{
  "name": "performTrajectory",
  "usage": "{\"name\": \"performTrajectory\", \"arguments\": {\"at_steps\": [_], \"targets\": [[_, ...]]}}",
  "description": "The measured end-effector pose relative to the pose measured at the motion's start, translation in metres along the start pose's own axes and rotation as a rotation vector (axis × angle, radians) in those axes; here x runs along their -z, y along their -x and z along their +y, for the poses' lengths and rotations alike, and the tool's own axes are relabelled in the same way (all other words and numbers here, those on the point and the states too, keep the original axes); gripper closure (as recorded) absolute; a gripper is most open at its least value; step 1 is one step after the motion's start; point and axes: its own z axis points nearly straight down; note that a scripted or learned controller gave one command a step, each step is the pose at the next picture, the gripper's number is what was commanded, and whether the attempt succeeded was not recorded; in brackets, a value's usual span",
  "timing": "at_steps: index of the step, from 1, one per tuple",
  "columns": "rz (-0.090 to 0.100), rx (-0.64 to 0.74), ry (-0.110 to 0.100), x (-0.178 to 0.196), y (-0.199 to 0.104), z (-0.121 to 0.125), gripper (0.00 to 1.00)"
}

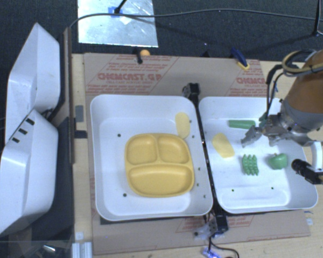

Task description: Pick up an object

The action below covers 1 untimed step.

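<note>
Tool [251,137] of the grey arm hangs low over the right-hand shallow white plastic bin [258,203], its two dark fingers spread slightly apart with nothing between them; whether the tips touch the bin floor cannot be told. Well off to its left, in the other white bin [105,160], lies the large yellow three-compartment plastic plate [159,163], too broad and flat for these fingers, so a try there would probably slip off the rim. A long green cylinder [241,124] sits just above and left of the tool, a pale yellow oval piece [223,145] just to its left, a green ridged block [250,165] just below, and a small green rounded lump [278,160] below and to the right. Any of these could be the pick. With so many pieces close by, I judge that closing between them would catch only air or nudge one aside, and the round cylinder may roll.
</note>
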Motion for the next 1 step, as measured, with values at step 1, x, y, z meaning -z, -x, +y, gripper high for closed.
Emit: {"name": "performTrajectory", "arguments": {"at_steps": [1], "targets": [[0.001,0.004,0.001,-0.0843,-0.0197,0.0218,0.0]]}}
